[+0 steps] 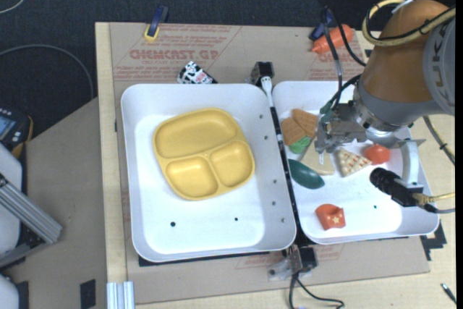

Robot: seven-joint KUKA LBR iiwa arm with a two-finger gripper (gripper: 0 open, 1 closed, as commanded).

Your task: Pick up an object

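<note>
My gripper (327,148) hangs low over the middle of the right bin (376,224), the grey arm with its orange band coming in from the right. Directly around it lie a brown bread-like piece (296,128), a green leaf-shaped toy (305,175) and a pale wedge with dots (352,163). An orange-red piece (377,153) lies just right of the wedge. A red toy (330,216) sits alone toward the bin's front. The arm hides whatever lies under the wrist.
The left bin (145,221) bears a yellow three-compartment plate (202,153). Black clips sit along the divider between the bins. On the cardboard behind lie a black-and-white toy (195,74), a blue-yellow clamp (154,24) and an orange object (323,45).
</note>
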